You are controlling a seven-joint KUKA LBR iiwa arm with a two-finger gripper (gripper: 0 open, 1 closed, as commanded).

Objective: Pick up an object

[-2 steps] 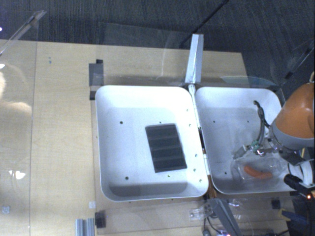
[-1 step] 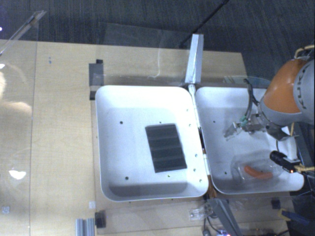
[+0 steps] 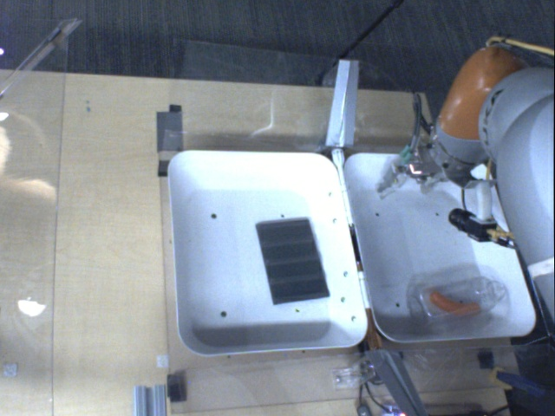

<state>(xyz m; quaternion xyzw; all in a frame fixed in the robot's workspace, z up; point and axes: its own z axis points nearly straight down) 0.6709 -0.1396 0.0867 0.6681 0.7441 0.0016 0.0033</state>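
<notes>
A dark ribbed rectangular pad [image 3: 292, 260] lies flat in the middle of the left bin [image 3: 199, 232]. A clear plastic piece with an orange part inside [image 3: 455, 299] rests in the near right corner of the right bin [image 3: 390, 258]. My gripper [image 3: 395, 173] hangs over the far left corner of the right bin, well apart from both objects. I see nothing held in it.
The grey arm with its orange band [image 3: 473, 94] fills the right side above the right bin. A black cable end [image 3: 468, 224] hangs beside the wrist. A metal post [image 3: 342, 102] stands behind the gap between the bins. Wooden bench [image 3: 95, 232] spreads to the left.
</notes>
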